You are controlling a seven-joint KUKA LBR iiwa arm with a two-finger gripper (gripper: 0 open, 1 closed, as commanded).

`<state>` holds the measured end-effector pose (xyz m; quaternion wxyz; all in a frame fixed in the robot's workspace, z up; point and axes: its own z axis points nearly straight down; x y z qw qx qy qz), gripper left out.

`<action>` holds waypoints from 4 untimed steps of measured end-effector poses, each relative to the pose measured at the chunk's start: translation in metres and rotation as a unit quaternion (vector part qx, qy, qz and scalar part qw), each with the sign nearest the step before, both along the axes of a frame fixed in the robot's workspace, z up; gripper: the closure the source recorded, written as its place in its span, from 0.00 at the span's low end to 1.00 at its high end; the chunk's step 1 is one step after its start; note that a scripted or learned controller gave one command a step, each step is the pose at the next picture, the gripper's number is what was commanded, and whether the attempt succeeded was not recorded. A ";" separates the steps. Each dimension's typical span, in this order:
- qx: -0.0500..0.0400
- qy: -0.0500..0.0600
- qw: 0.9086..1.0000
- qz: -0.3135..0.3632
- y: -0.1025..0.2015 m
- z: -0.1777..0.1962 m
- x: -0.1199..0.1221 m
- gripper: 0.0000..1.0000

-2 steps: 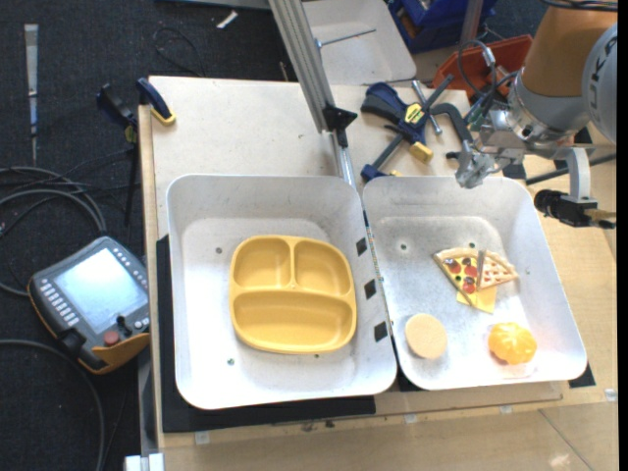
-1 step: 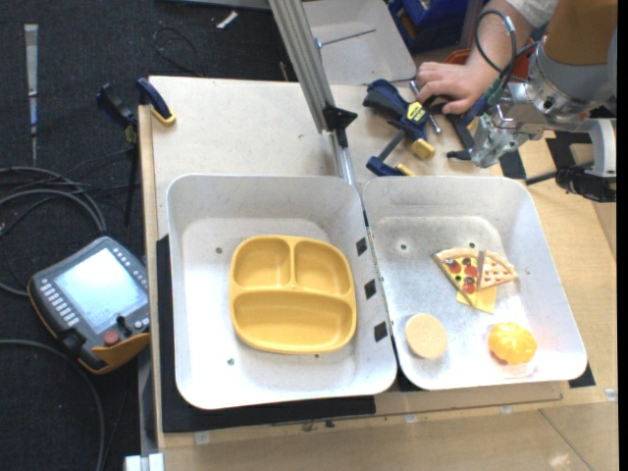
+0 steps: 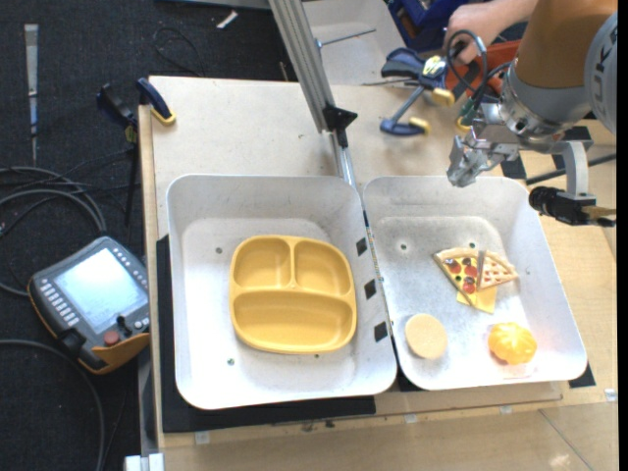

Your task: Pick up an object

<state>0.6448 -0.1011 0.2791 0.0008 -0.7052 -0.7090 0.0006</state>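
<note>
Grey arm (image 3: 589, 27) — orange band, metallic grey gripper (image 3: 466, 165)

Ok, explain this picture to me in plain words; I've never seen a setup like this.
One camera, fixed above a bench, looks down at a slant. The grey arm with an orange band reaching in from the right is a robot; its two-finger gripper hangs above the far edge of the right-hand white bin and grips nothing. In that bin lie a toy pizza slice, a round tan biscuit-like disc and a yellow-orange rounded toy. The left-hand white bin holds a yellow plastic tray with three compartments. The job is picking one object up.
</note>
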 end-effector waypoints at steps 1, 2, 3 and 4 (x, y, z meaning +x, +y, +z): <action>0.001 0.001 1.000 0.001 0.047 -0.021 -0.024 1.00; 0.001 0.001 1.000 0.001 0.091 -0.033 -0.038 1.00; 0.001 0.000 1.000 0.001 0.135 -0.035 -0.053 1.00; 0.001 0.000 1.000 0.001 0.182 -0.032 -0.076 1.00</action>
